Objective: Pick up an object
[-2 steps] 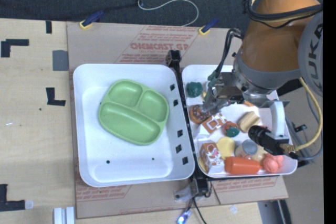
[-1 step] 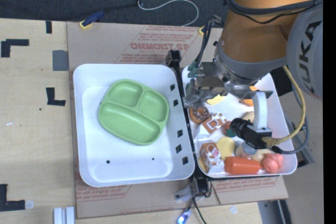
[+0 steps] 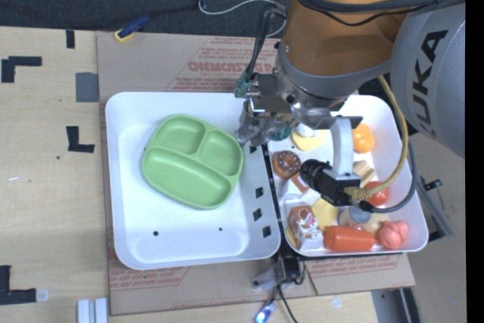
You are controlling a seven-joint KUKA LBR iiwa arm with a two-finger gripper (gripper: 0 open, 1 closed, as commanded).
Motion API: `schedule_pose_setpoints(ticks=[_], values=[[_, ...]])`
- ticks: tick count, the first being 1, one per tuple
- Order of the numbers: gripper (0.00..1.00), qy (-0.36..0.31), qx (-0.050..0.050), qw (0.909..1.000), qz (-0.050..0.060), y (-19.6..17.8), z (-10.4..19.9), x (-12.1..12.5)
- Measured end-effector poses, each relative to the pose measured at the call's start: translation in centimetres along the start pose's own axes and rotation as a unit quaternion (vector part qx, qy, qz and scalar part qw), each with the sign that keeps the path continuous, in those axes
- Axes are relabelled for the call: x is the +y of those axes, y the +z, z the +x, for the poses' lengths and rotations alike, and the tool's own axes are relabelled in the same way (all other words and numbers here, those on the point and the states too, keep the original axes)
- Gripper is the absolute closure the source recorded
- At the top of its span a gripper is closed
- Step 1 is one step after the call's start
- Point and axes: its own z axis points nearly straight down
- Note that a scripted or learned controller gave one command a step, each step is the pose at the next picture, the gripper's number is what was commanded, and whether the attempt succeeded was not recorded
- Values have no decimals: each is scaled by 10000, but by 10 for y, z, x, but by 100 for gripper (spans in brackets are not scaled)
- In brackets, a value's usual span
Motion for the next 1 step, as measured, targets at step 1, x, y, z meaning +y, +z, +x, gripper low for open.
schedule_pose_setpoints(ticks=[1], values=[[100, 41, -2, 10000, -20, -62, -44, 0]])
